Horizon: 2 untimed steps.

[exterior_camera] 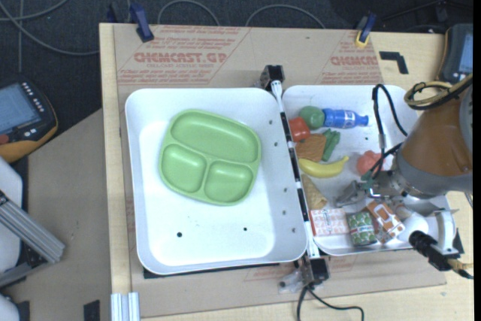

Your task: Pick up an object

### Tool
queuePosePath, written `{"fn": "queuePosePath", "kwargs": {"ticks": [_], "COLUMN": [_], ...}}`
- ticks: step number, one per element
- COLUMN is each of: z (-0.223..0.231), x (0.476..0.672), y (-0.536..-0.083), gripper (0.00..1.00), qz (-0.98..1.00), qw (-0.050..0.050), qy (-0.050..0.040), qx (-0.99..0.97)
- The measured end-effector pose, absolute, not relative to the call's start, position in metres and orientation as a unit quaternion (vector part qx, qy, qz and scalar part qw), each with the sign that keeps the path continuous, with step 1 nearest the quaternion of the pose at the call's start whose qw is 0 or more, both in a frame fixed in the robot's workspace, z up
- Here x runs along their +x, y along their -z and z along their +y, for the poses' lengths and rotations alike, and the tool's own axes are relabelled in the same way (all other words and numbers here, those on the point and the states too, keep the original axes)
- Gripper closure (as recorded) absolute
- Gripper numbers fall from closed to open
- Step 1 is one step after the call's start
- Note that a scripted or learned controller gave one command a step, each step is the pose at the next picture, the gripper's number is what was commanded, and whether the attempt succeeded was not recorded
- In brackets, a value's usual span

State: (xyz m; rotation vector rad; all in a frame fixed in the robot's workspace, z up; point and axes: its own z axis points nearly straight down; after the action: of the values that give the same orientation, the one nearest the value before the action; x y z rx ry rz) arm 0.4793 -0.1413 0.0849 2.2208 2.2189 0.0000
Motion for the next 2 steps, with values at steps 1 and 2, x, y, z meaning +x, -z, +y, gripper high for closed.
{"fn": "queuePosePath", "kwargs": {"ticks": [1, 2], "z": [-0.160, -0.128], "x": [0.522, 0.479], "y": [-0.085, -0.085], "gripper": [0.00, 0.00], "qz": [0.707, 0.707], "qw": [0.000, 0.000], "qy": [0.0001, -0.0003], "qx": [0.707, 0.707]}}
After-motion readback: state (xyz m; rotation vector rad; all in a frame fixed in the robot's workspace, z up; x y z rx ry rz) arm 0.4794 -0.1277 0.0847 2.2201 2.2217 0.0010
